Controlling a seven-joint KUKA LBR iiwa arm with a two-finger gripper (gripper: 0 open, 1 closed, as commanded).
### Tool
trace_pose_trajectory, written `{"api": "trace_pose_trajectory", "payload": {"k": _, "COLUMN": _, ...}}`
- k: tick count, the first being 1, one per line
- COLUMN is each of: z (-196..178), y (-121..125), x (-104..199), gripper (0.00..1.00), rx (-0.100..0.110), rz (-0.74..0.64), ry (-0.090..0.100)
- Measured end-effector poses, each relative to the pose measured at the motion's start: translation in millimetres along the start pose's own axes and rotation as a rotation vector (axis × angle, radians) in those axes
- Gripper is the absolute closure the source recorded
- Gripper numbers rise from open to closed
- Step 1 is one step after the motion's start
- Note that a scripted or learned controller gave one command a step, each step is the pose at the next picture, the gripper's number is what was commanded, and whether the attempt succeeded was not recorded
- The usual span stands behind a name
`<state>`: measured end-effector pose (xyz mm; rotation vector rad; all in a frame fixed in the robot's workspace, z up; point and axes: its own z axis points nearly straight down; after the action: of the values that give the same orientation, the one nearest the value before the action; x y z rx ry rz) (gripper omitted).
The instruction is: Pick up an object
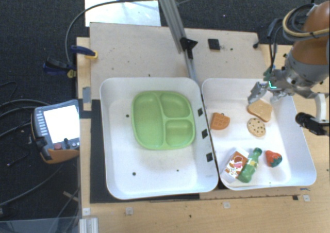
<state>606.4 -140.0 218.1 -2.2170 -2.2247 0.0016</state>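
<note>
Where the right bin [304, 149] meets its rim, jaws [264, 93] over toast [259, 110]

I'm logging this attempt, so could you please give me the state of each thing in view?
Pincer: above the right bin's far side, just over the bread slice, holding nothing visibly.
Bread slice: flat in the right bin.
Waffle: flat, near the divider.
Cookie: flat.
Green bottle: on its side, against the small carton.
Strawberry: lying loose.
Green divided plate: flat in the left bin.
</note>
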Motion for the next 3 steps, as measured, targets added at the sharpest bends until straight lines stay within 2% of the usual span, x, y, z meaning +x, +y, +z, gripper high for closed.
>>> {"api": "trace_pose_trajectory", "payload": {"k": 1, "z": -1, "y": 1, "x": 0, "gripper": 0.00, "rx": -0.003, "rz": 0.000, "ry": -0.001}}
{"api": "trace_pose_trajectory", "payload": {"k": 3, "z": 111, "y": -9, "x": -2, "gripper": 0.00, "rx": 0.000, "rz": 0.002, "ry": 0.000}}
